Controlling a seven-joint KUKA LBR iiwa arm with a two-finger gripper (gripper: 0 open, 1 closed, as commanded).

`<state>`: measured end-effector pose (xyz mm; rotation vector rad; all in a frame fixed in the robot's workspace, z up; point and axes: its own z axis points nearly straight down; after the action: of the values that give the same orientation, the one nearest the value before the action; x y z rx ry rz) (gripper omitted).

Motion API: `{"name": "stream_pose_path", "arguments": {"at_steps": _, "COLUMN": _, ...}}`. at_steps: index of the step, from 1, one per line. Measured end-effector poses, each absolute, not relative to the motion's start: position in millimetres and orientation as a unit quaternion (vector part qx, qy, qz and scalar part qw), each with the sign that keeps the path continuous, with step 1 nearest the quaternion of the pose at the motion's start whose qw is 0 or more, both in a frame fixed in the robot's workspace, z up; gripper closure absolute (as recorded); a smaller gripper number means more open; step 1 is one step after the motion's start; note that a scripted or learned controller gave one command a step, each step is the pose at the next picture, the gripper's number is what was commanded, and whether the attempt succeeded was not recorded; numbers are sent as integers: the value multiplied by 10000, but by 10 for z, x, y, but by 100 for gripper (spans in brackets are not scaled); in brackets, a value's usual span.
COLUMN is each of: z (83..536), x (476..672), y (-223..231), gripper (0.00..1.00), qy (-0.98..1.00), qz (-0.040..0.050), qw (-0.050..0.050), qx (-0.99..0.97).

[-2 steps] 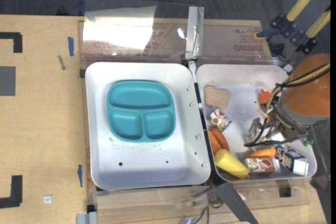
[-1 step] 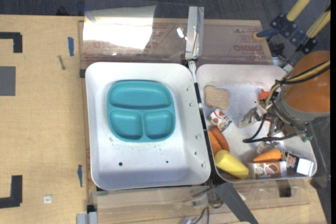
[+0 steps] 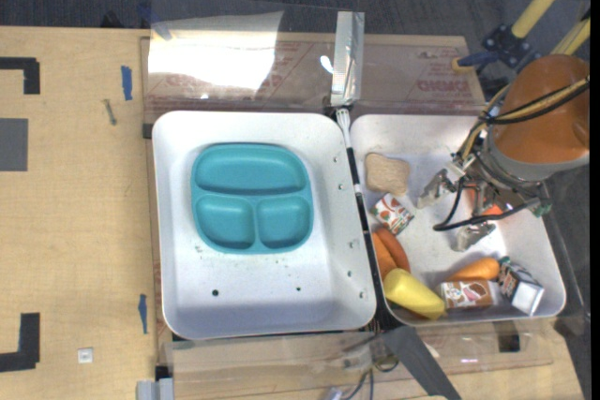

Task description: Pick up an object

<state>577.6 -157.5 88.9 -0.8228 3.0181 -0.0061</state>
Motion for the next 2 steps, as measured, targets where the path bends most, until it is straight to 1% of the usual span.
{"name": "stream_pose_path", "arguments": {"at_steps": 1, "z": 892, "x": 5877, "y": -1264, "gripper": 0, "qy": 9744, "qz": -19, "qw": 70, "qx": -2249}}
{"name": "stream_pose_path", "arguments": {"at_steps": 2, "z": 893, "x": 5993, "y": -929, "gripper": 0, "qy": 9739, "qz": -17, "qw": 75, "qx": -2271}}
